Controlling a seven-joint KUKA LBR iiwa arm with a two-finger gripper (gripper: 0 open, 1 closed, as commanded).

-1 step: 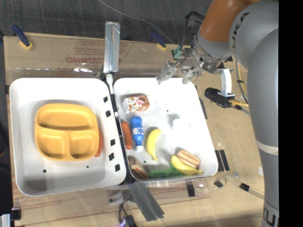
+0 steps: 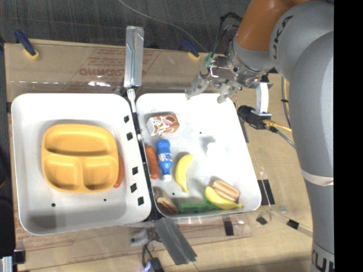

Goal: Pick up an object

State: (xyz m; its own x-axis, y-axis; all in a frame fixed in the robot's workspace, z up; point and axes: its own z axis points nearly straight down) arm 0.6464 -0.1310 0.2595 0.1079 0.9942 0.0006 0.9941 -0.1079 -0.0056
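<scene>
- The big grey arm (image 2: 309,95) comes in from the right side. It has an orange band near its wrist.
- Two white bins sit side by side. The left bin (image 2: 28,208) holds a yellow tray (image 2: 79,154) with little sections in it.
- The right bin (image 2: 244,157) holds the toys. Any one of them could be the thing to pick up.
- The claw (image 2: 211,89) hangs over the far edge of the right bin. Its two fingers are spread apart, and nothing is between them.
- I think the job is just starting. The claw is high up and not touching any toy.
- Next, I think the claw must move over one toy, go down, and squeeze it.
- A small brown and white packet (image 2: 163,123) lies nearest the claw, at the far left of the right bin.
- A blue bottle (image 2: 164,158) lies in the middle, with an orange sausage (image 2: 151,161) just beside it by the wall.
- A yellow banana (image 2: 182,171) lies right of the bottle. It has a curved shape and some room around it.
- A hot dog (image 2: 224,189) and another banana (image 2: 220,199) touch each other in the near corner.
- A green thing (image 2: 193,207) lies along the near wall. They are crowded, so they may be harder to grab.
</scene>
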